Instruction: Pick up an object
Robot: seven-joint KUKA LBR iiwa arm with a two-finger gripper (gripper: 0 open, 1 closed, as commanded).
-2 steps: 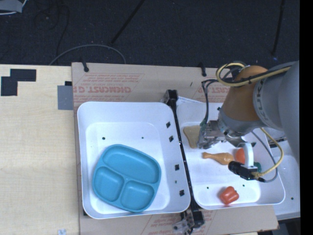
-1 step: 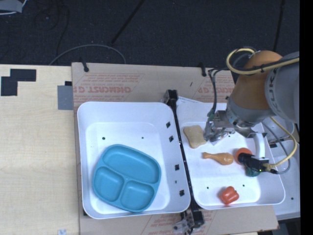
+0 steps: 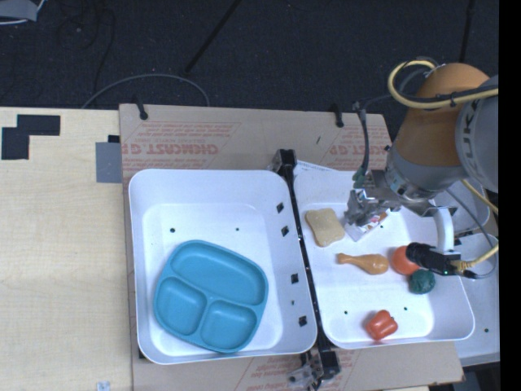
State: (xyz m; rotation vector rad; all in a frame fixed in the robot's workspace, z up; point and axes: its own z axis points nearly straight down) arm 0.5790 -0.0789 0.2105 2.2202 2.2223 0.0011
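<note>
Gripper point(image 3: 364, 213) low in right bin point(image 3: 456, 320), beside bread slice point(image 3: 325, 226); nothing visibly grasped.

Arm point(image 3: 444, 129) reaches in from right, wrist tipped down into bin's far part, probably lining up a grab on the tan toy bread just left of it. Can't tell whether the hand is apart or together, too blurred. Bread lies flat, long axis running far-to-near, slightly slanted. Toy drumstick point(image 3: 364, 261) sits near of the gripper, long axis left-right, thin end pointing left. Orange-red piece point(image 3: 403, 260) and green ball point(image 3: 422, 282) at right, red pepper-like toy point(image 3: 380, 324) at near edge. Blue divided plate point(image 3: 210, 296) lies in left bin point(image 3: 203, 187), well apart.
</note>
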